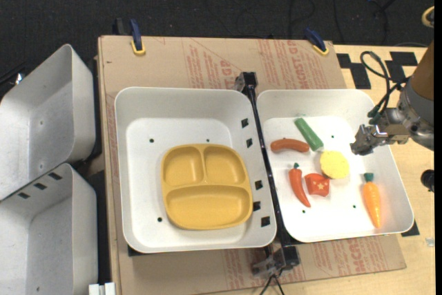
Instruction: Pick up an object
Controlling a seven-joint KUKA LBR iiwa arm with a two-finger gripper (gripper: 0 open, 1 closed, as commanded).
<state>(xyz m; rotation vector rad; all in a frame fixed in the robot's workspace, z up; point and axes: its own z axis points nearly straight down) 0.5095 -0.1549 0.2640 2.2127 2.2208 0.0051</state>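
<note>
The dark two-finger gripper point(363, 141) hangs over the right shallow white bin point(391, 226), near its right wall; whether it is released or clenched cannot be told. That bin holds the candidates, closely packed: a round yellow plastic lemon point(334, 164), a green cucumber piece point(308, 133), a brown sausage point(289, 145), a red chilli point(299, 187), a red strawberry-like piece point(318, 184) and an orange carrot point(372, 200). A descent could nudge neighbours or slip off the lemon's curve. The left white bin point(131, 148) holds a yellow sectioned plastic tray point(206, 185).

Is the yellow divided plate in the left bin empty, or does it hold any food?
Empty. The yellow divided plate shows only bare compartments. The toy foods, such as the carrot and sausage, lie in the right bin.
</note>
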